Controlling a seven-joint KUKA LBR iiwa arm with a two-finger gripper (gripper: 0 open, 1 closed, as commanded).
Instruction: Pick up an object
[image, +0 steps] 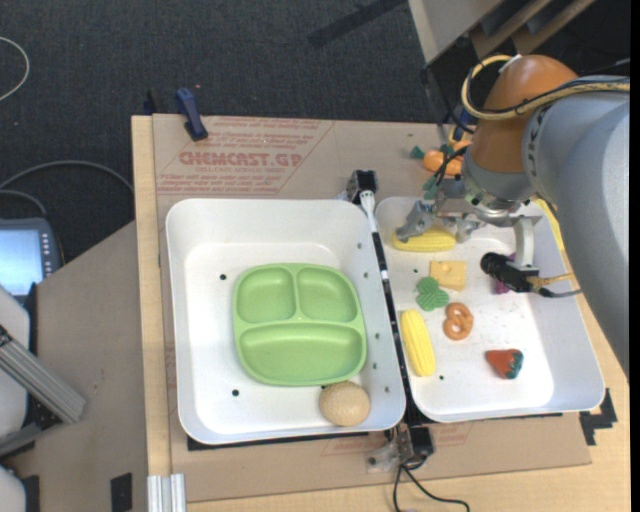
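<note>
My gripper (441, 214) is low over the far end of the right bin (570, 340), directly above a yellow banana (424, 241) that lies against the bin's back wall. Whether it touches the banana I cannot tell. Nearer the front of this bin lie a yellow cheese wedge (449, 274), a small green leafy piece (432, 294), a brown pretzel (458, 321), a corn cob (417, 342) and a red strawberry (505, 363).
The left bin (195, 250) holds a green divided plate (298, 323) and a beige round roll (345, 404) at its front edge. A small orange piece (435, 158) and a green one (415, 152) sit on the board behind the right bin. A blue clamp (190, 112) is at the far left.
</note>
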